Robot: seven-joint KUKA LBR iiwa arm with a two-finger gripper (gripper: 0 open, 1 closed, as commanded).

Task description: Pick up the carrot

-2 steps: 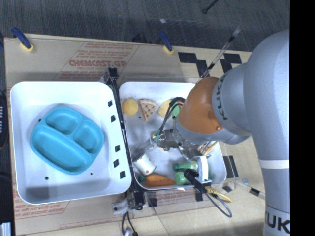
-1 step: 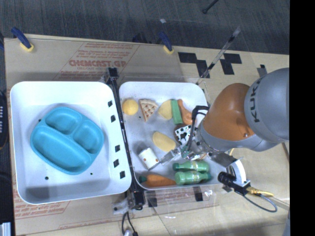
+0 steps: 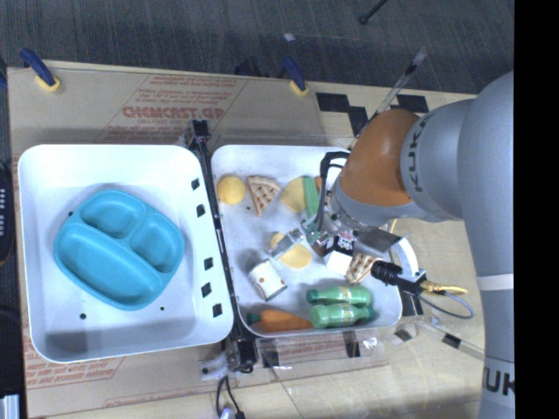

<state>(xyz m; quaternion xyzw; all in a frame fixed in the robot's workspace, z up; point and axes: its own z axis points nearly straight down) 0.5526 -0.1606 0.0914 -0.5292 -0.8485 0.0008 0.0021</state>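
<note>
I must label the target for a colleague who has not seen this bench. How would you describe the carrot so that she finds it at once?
Look in the right white bin, along its near wall. The orange tapered toy carrot lies flat there, just left of the green bottle-shaped toys. It is the one long orange piece among them.

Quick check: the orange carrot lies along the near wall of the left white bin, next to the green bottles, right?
Not quite. The camera view shows the orange carrot along the near wall of the right white bin, beside the green bottles. The left white bin holds the blue divided plate.
</note>
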